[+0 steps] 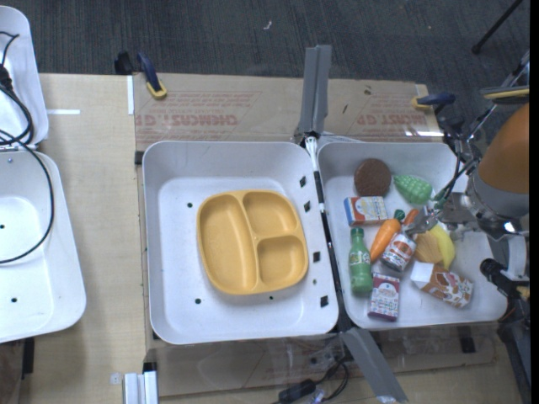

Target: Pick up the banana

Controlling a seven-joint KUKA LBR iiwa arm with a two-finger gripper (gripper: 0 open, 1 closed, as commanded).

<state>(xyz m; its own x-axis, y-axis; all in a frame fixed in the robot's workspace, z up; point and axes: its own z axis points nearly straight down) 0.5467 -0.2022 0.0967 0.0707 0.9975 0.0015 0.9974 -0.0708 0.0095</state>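
Observation:
The yellow banana [439, 247] lies in the right bin [337, 162], near its right side, between a small jar and a patterned box. My gripper [431, 218] hangs low over the bin just behind the banana's far end, close to the carrot's top. The grey arm with its orange band [510, 160] reaches in from the right edge. I see nothing lifted off the bin floor.
The right bin also holds a brown round fruit [371, 177], a green leafy item [413, 188], a small carton [365, 209], a carrot [385, 236], a green bottle [360, 262], a jar [398, 253], a red carton [384, 298] and a patterned box [447, 287]. The left bin holds a yellow divided plate [253, 241].

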